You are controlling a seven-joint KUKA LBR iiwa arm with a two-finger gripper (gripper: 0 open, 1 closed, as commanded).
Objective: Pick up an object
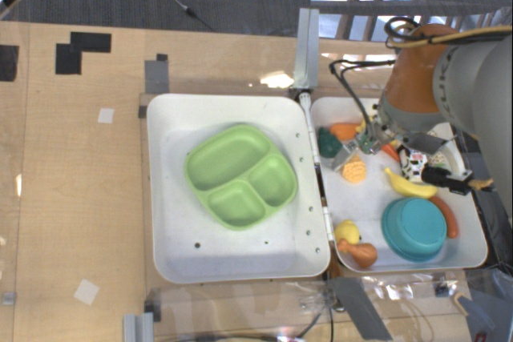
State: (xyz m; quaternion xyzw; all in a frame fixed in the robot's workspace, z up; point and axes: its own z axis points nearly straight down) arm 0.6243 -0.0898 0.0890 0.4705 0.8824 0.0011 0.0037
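Because the arm [449, 84] comes in from the right, I have it leaning over the right bin [479, 252], where all the loose toys are heaped; the left bin [160, 172] carries just the green divided plate [239, 175], lying flat near its middle and well apart from the action. The gripper [367, 142] sits low at the upper left of the right bin, close by the divider between the 2 bins. From this slant I cannot tell whether it is parted or closed, and nothing can be made out between the tips, so I would not call anything grasped.

Judging by where the wrist points, the likeliest target is the cluster beneath it: an orange carrot-like piece [345, 130] just beside the tips, a dark green piece [329, 144] against the bin wall, and a ridged yellow-orange toy [353, 170] just below. The carrot looks small, smooth and tapered, possibly partly shaded by the wrist.

Further along lie a yellow banana [410, 186], a black-and-white spotted block [414, 164], a teal bowl [414, 229] standing mouth up with a reddish sausage shape [450, 219] curving along its right side, and a yellow and brown pair [355, 244] at the lower left corner.
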